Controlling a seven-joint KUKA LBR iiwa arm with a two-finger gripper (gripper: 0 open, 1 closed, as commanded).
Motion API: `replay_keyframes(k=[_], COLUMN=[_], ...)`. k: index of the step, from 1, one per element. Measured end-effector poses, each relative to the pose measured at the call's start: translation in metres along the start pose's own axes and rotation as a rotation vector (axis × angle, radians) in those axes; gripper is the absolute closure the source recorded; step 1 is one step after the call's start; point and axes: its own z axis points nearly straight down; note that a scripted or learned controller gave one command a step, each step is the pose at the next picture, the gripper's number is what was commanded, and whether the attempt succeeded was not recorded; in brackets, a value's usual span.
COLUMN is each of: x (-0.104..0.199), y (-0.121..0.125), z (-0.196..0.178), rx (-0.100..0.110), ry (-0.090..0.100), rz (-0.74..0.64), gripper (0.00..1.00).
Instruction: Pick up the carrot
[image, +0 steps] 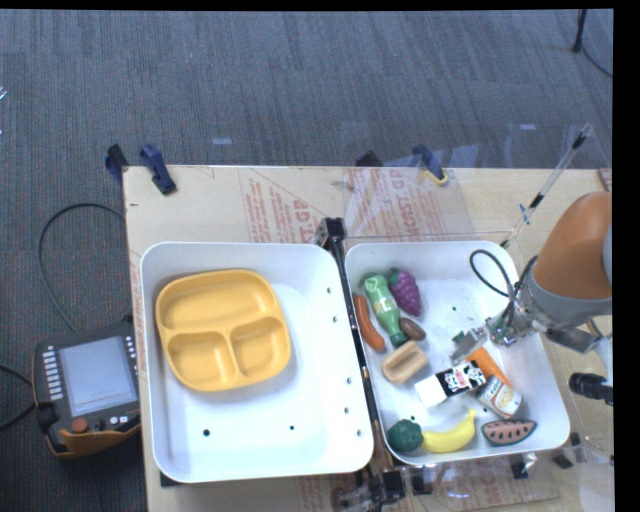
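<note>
The carrot (369, 323) is a slim orange-red stick lying along the left wall of the right bin (455, 258), beside a green bottle (382, 305). My gripper (478, 346) hangs low over the right half of that bin, well to the right of the carrot. It is just above a black-and-white carton (455, 381) and an orange tube with a pale end (493, 378). The wrist and its orange band (580, 250) come in from the right and hide part of the bin's right side.
The right bin also holds purple grapes (405, 291), a bun (404, 362), a brown piece (412, 329), broccoli (405, 436), a banana (450, 435) and a watermelon slice (508, 431). A yellow divided plate (221, 328) lies in the left bin (250, 440). A black cable loop (490, 270) lies near the wrist.
</note>
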Motion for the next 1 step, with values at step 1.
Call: replay_keyframes(k=[1], x=[-0.0020], y=[-0.0007], z=[-0.0101], rx=[-0.002], ry=[0.001], rz=[0.012], gripper=[1.00])
